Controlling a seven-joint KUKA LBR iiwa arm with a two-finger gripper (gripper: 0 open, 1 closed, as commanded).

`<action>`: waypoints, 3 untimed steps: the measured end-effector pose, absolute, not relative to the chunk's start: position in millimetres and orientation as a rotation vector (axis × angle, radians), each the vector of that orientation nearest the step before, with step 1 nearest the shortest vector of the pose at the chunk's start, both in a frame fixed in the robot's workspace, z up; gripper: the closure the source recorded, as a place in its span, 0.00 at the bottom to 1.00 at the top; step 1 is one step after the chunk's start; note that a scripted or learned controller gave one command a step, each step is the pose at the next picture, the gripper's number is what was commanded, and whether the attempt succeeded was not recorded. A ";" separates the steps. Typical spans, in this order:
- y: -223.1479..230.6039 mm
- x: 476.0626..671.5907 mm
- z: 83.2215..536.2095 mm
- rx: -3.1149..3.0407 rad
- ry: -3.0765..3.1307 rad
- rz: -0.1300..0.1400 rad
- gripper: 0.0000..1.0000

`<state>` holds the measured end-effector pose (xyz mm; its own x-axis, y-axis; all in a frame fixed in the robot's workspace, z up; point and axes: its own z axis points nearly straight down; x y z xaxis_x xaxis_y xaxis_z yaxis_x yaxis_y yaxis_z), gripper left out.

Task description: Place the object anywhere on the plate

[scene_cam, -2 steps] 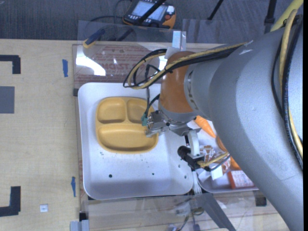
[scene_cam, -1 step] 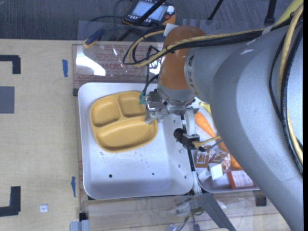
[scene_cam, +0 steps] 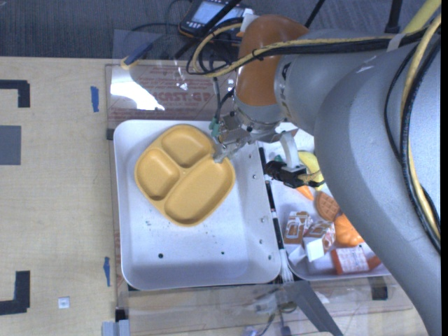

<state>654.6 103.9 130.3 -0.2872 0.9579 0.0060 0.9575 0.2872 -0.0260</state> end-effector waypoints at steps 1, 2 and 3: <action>106.1 654.0 135.9 -1.855 -2.507 0.035 1.00; 150.0 647.2 98.3 -2.070 -2.392 0.008 1.00; 147.0 574.4 151.9 -2.011 -2.431 0.023 1.00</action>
